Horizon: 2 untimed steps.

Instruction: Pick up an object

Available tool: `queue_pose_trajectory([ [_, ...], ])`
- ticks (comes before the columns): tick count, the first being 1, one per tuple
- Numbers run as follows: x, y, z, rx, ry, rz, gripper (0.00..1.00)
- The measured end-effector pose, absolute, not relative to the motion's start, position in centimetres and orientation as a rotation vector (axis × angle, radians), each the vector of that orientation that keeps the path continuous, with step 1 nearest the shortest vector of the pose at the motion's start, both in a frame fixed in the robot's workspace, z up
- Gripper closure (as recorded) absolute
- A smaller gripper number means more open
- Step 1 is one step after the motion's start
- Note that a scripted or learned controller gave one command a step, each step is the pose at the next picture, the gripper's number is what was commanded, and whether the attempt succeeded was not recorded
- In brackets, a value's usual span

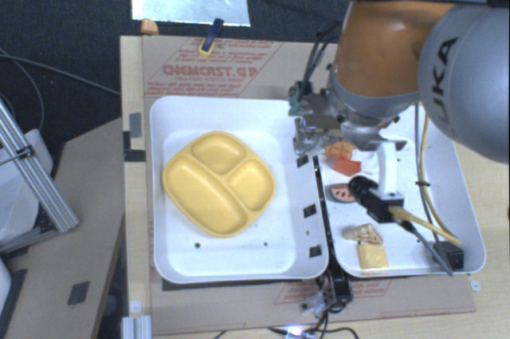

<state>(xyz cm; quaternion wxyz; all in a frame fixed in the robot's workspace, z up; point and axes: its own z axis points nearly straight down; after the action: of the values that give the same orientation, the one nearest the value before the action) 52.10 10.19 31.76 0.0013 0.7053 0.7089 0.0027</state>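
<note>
My gripper (307,139) hangs low over the left edge of the right bin (454,202), close to the divider between the two bins. Just to its right lie a small orange waffle-like piece (338,149) and a red-orange block (347,165), both partly under the wrist. Nearer the front edge sit a round brown slice (340,191), a tan bread-like piece (360,232) and a pale yellow block (372,255). Nothing can be seen held in the gripper. The big grey and orange arm hides the back part of the right bin.
The left bin (171,250) holds a yellow divided plate (219,182) in its middle. A blue-and-yellow tool (211,37) lies on the cardboard behind the bins. A metal frame (32,178) stands at the far left.
</note>
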Motion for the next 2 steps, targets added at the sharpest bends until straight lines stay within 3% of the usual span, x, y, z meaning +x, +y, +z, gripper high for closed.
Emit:
queue_pose_trajectory([
  [2,52.3,10.2,33.6,2.203,2.236,0.009,1.0],
])
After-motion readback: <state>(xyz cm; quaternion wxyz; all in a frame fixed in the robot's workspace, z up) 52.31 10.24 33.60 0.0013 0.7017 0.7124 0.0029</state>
